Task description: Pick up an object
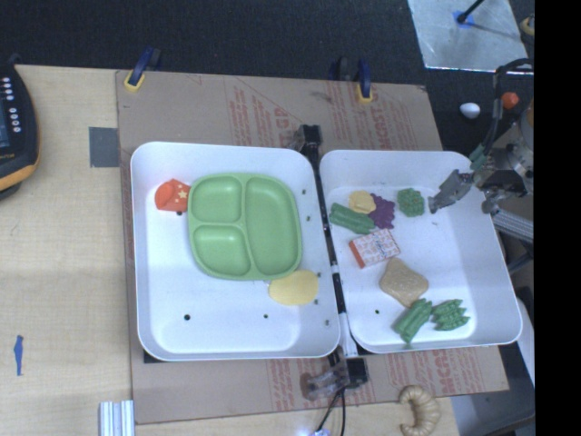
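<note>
My gripper hangs over the right bin near its upper right corner, open, with nothing between its fingers. To its left lie a green broccoli piece, purple grapes, a yellow piece and a long green vegetable. A red and white box sits mid-bin, with a tan bread slice below it. At the bin's front lie two green pod-like pieces.
The left bin holds a green divided plate, a red item and a yellow lemon-like piece. A black and orange pendant lies at far left. A tan curled object rests below the bins.
</note>
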`<state>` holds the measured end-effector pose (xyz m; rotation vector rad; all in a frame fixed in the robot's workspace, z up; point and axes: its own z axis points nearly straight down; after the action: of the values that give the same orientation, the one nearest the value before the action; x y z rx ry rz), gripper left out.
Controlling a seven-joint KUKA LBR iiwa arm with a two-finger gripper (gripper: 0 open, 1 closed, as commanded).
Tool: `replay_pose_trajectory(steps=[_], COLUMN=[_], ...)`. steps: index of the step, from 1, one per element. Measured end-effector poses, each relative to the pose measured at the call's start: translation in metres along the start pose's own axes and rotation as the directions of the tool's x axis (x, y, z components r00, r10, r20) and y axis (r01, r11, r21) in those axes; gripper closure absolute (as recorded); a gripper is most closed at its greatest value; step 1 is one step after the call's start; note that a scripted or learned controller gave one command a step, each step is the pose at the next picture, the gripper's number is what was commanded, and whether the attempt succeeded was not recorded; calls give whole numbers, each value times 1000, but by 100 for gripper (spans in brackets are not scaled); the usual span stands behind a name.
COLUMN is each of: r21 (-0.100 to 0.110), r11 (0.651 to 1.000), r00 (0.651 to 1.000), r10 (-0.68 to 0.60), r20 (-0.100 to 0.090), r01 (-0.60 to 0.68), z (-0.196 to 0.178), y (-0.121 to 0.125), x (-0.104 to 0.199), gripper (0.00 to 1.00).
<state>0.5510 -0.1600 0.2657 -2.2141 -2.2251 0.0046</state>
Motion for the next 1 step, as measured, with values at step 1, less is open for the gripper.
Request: replay_pose_trajectory(steps=[1], r21=[3], r11=[1000], r00=[1000], r10=[-4], r20=[-1], r01=[4], z=[122], y=[58], x=[19], gripper=[0])
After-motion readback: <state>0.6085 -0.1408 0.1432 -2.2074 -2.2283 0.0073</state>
